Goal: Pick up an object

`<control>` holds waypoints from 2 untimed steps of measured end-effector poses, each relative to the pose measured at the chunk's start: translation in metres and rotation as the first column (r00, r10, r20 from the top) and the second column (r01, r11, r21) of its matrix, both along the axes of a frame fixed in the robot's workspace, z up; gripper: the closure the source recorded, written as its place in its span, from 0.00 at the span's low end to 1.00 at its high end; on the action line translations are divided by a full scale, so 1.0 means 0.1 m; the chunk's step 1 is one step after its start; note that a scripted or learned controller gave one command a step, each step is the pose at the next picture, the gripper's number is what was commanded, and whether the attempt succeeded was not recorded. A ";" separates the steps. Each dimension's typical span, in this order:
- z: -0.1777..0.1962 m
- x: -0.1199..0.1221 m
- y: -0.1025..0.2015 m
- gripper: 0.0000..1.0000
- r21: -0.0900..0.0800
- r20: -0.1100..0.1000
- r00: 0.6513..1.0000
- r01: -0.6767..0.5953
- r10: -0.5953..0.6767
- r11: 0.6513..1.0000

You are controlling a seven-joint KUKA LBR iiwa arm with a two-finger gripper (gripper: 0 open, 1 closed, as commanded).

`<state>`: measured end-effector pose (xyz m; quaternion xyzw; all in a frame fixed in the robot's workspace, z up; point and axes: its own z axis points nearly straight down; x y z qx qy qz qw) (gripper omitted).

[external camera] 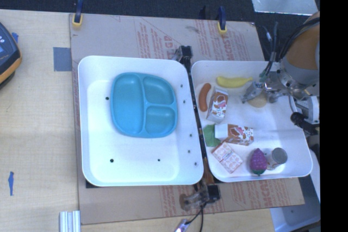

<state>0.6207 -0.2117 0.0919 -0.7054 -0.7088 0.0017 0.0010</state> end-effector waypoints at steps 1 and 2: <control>0.00 0.15 0.00 0.00 0.001 0.002 1.000 0.000 0.000 1.000; 0.01 0.24 0.00 0.00 0.001 0.003 1.000 0.000 0.000 1.000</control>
